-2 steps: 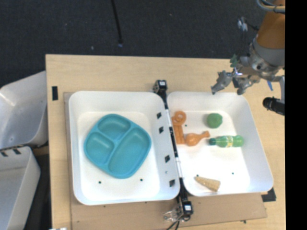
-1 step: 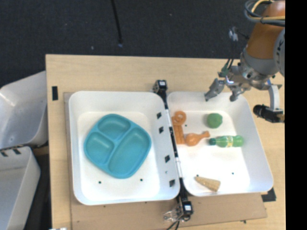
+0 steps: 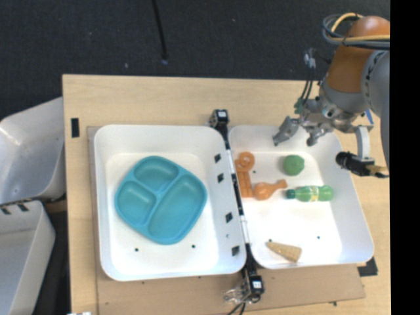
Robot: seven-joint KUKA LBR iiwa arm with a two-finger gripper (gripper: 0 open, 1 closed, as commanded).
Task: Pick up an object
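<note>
Just below open end effector: green ball, apart.

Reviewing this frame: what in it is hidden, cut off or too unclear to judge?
- The arm: cut off by the camera view's top right.
- The green bottle: its label is too small to read.
- The orange objects: blurred together, so their number and kind are unclear.

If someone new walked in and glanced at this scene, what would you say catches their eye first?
Probably the big teal divided plate, lying alone in the left bin. Next, the grey and orange arm at upper right, its end effector open above the far edge of the right bin. Below it sit a green ball, a green bottle and orange pieces.
</note>
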